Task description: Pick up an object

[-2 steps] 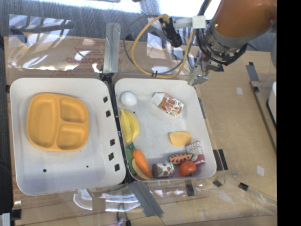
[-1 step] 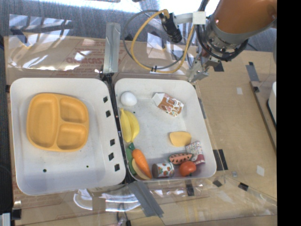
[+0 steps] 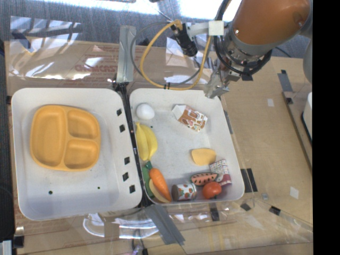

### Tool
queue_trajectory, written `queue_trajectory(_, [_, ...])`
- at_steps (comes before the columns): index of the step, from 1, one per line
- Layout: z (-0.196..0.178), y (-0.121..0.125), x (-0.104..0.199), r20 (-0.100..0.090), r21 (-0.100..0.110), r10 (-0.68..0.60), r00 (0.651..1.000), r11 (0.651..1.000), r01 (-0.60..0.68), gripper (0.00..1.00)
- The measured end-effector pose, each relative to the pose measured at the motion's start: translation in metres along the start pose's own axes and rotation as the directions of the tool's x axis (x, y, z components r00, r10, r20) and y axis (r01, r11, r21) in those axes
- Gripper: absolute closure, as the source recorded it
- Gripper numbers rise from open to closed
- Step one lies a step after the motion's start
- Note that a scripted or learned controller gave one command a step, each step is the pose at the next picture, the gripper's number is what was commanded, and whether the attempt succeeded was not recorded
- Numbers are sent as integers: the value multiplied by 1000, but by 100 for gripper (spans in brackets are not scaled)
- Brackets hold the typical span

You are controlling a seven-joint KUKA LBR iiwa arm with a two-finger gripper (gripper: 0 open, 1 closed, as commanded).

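The arm (image 3: 268, 15) comes in from the two o'clock corner of the camera view, its big orange band (image 3: 265, 12) filling most of what shows of it. Below the band sits a grey wrist ring, ringed by dark cables. From there the gripper (image 3: 217, 89) points down and toward seven o'clock, a slim grey piece hanging clear above whatever lies under it. Nothing is seen between its tips. A yellow hose (image 3: 154, 52) loops out from the wrist toward nine o'clock and curls back to it.
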State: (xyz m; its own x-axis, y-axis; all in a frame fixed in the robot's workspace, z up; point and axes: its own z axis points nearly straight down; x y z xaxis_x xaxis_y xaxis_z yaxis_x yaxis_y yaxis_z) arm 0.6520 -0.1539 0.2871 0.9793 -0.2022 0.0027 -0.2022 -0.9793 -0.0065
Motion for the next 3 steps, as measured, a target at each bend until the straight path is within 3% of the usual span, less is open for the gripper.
queue_trajectory(2, [-22, -11, 2, -16, 20, -16, 1000, 1000, 16, 100])
queue_trajectory(3, [-18, -23, 2, -7, 7, -7, 1000, 1000, 7, 100])
